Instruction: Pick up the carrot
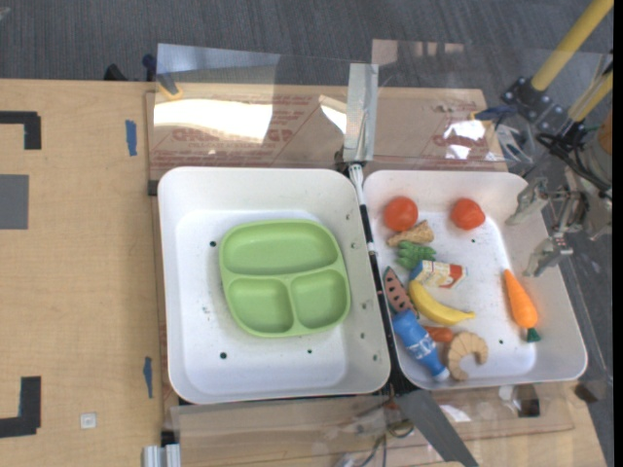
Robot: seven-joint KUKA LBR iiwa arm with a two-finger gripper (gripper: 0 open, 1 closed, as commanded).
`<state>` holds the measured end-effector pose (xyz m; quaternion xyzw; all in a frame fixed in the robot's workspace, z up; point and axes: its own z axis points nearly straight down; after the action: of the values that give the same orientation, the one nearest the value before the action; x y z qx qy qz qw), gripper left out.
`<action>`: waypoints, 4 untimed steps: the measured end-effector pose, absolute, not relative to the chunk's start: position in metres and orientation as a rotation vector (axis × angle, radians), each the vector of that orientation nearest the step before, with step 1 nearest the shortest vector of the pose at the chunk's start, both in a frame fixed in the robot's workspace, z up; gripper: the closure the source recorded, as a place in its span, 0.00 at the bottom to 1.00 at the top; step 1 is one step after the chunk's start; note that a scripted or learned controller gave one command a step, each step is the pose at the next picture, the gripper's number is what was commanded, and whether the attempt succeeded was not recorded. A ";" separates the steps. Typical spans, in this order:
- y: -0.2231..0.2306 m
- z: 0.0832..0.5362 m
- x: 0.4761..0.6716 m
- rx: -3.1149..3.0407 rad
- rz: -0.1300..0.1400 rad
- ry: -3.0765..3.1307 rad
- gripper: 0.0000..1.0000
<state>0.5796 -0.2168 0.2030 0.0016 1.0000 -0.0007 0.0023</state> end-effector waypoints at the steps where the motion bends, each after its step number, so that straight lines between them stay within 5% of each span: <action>1: -0.223 0.096 0.530 0.236 -0.003 3.123 0.00; 2: -0.203 0.090 0.517 0.234 -0.007 3.120 0.00; 3: -0.202 0.103 0.521 0.231 -0.011 3.107 1.00; 4: -0.202 0.102 0.521 0.231 -0.010 3.109 0.00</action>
<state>0.5211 -0.2019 0.1023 0.0740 0.9972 -0.0031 0.0120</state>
